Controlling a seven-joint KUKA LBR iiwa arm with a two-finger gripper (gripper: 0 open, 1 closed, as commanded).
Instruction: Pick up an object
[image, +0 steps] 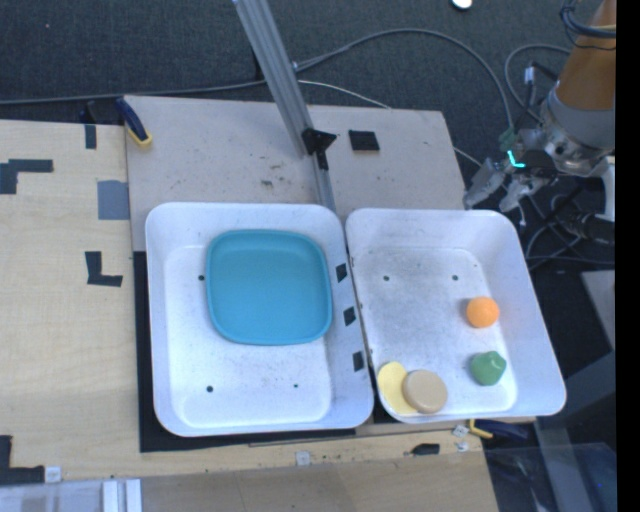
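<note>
Sitting flat in the left white bin, the square blue plastic plate looks light, stiff and slick; only its rim offers a grip, and it has no long axis. In the right white bin, near the front: a tan round disc overlapping a yellow flat piece, a green blob, a small orange ball, probably light, pinchable across the middle. The tool hangs beyond the right bin's far corner, its spread unreadable, nothing visibly held.

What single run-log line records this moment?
gripper: outside right bin's far corner | orange ball: in right bin | grasp: not yet
</note>
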